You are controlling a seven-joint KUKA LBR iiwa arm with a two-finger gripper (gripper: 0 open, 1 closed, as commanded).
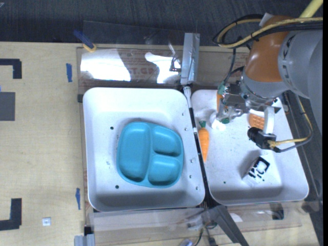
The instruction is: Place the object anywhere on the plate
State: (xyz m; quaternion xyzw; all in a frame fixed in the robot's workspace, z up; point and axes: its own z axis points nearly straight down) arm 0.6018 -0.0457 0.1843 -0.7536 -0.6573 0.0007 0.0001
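Lying nearest camera, right of pincer and lower in view: small black-and-white block, on floor of right bin.
Blue plate with three parts sits in left bin, well left of pincer.
Carrot lies by right bin's left wall, just left of pincer and a bit nearer, not on plate.
Pincer hangs over right bin's far left part; cannot tell if apart or together.
Orange thing just right of pincer.
Grey arm with orange band behind.

blue three-compartment plate flat in left bin; orange carrot along right bin's left wall
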